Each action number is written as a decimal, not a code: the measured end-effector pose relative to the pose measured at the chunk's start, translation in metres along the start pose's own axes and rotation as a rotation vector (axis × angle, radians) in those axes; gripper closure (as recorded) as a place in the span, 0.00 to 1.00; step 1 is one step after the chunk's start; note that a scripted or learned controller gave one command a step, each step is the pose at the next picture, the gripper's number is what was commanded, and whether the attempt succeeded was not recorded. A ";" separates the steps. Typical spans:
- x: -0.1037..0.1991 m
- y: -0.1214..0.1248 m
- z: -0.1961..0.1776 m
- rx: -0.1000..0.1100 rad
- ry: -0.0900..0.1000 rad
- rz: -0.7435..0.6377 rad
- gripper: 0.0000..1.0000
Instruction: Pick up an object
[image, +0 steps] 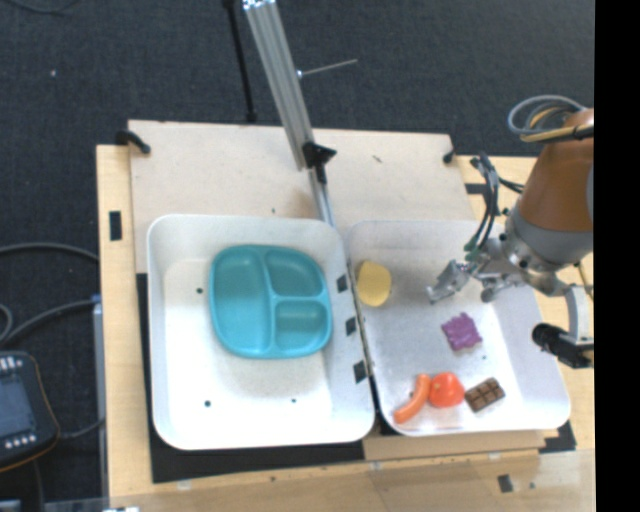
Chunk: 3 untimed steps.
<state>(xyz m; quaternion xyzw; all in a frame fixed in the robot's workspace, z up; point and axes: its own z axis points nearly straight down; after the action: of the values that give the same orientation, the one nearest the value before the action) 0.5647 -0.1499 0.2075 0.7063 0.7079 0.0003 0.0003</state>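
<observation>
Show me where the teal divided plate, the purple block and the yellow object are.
teal divided plate (268, 302): camera view, on the ridge between its compartments.
purple block (461, 331): camera view, middle of its top face.
yellow object (374, 283): camera view, centre of its rounded top.

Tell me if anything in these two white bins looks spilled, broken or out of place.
Nothing stands out. The teal divided plate lies flat in the left white bin. The yellow round piece, purple block, orange toy and brown chocolate-like bar lie apart in the right white bin, below the gripper.
</observation>
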 end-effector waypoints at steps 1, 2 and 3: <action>0.000 0.000 0.000 -0.001 0.000 0.001 0.00; 0.004 0.008 0.055 0.004 -0.001 0.001 0.00; 0.003 0.009 0.106 0.000 -0.002 0.002 0.00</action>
<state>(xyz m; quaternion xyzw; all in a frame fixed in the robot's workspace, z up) 0.5736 -0.1472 0.1010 0.7072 0.7071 -0.0005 0.0008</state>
